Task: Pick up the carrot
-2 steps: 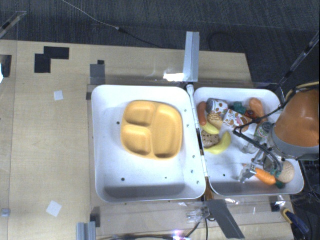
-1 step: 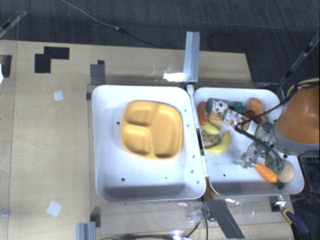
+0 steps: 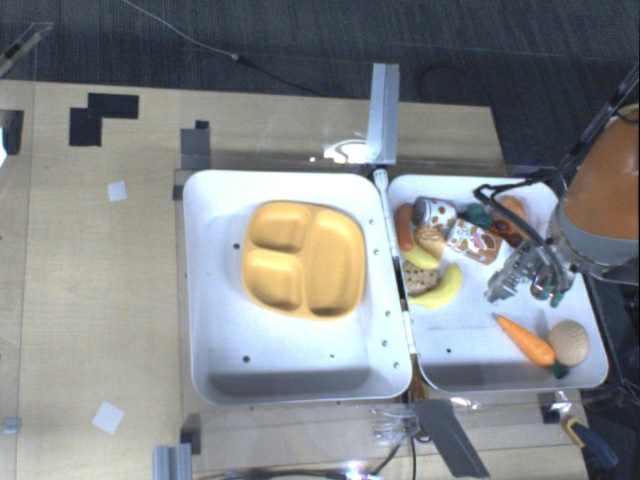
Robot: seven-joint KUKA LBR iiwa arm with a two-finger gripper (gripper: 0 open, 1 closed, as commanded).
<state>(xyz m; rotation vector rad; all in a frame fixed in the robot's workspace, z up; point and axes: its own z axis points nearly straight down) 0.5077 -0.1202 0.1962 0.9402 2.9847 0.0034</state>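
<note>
Camera view: pale wooden counter [image 3: 90, 298] is meeting dark carpet [image 3: 250, 18] at twelve o'clock; end effector [image 3: 525, 280] is hovering, grip unclear, above carrot [image 3: 527, 340].

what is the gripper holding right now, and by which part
Nothing, as far as the view shows. The gripper hangs above the right bin, and the carrot lies apart from it on the bin floor beside a beige ball.

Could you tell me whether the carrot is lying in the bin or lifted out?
Lying in the right bin: the carrot rests flat on its floor, below the tool.
</note>
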